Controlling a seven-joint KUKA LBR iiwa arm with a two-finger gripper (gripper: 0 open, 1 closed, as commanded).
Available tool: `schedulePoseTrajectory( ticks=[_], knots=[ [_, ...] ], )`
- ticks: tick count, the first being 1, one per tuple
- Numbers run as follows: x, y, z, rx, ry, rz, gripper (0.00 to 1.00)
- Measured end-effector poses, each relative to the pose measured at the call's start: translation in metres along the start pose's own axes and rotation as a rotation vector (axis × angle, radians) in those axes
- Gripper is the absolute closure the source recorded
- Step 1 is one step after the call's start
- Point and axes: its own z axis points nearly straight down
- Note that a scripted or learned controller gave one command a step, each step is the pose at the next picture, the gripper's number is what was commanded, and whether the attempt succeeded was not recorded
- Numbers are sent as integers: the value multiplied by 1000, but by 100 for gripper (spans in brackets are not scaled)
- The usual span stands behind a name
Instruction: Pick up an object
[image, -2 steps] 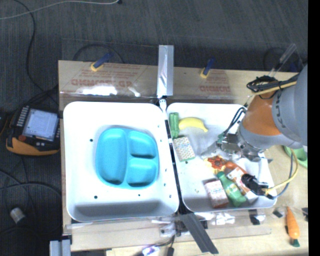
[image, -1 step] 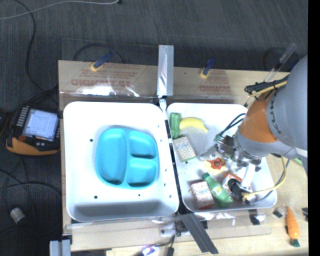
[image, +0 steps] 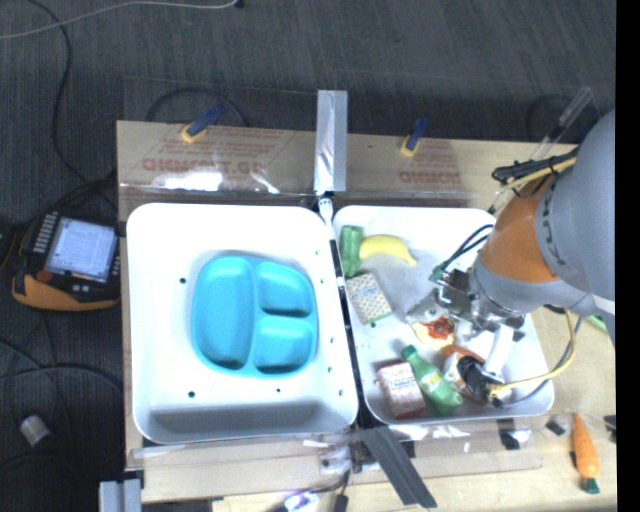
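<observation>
The worktop (image: 150, 140) carries two shallow white bins side by side. The left bin (image: 160, 400) holds a blue divided tray (image: 255, 312) lying flat near its centre, well apart from everything else, so it seems a fixed landing place rather than a target.

The right bin (image: 400, 225) holds the clutter, and any of these could be the object to pick. At about 11 o'clock in that bin a green bottle-like piece (image: 350, 248) stands just beside a yellow banana (image: 388, 248). Below them, near 9 o'clock, lies a small patterned packet (image: 367, 296). Toward 6 o'clock a brownish box (image: 398, 387) touches a green bottle (image: 431, 380), which lies tilted.

The grey arm (image: 570, 230) with its orange band reaches in from 3 o'clock and bends down over the bin's right half, likely because the items crowd there. The pincer (image: 470, 325) sits low among small orange and white pieces at roughly 4 o'clock; I cannot tell how it is set or whether it grips anything, since wrist hardware and cables cover it.
</observation>
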Motion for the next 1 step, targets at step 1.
schedulePoseTrajectory(
  ticks=[1],
  knots=[
    [57,24,-126,9,-7,-198,100]
  ],
)
